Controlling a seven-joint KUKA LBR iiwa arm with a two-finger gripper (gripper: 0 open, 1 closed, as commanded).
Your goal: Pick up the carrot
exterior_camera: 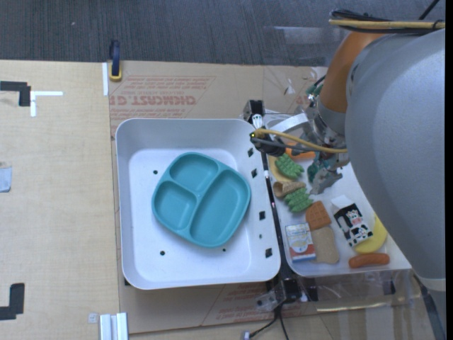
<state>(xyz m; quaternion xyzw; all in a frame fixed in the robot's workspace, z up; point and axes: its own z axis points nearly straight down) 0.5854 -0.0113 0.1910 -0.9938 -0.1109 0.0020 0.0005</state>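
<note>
plate (pixel 202 199): teal, plain, with three hollows
left bin (pixel 138 261): white, with small black dots on its floor
bench (pixel 56 211): pale tan wood tone
cardboard sheet (pixel 163 94): brown, with red printed lettering
arm (pixel 403 140): grey, with an orange band (pixel 338 73) near the wrist
cable (pixel 304 142): yellow and black
carrot (pixel 369 260): orange
banana (pixel 374 239): yellow
small carton (pixel 352 222): white with black cow patches
leafy pieces (pixel 288 166): green
cracker (pixel 318 216): orange-brown
bread slice (pixel 325 244): light tan
little box (pixel 301 241): white, red and blue
floor (pixel 212 16): dark grey
</note>
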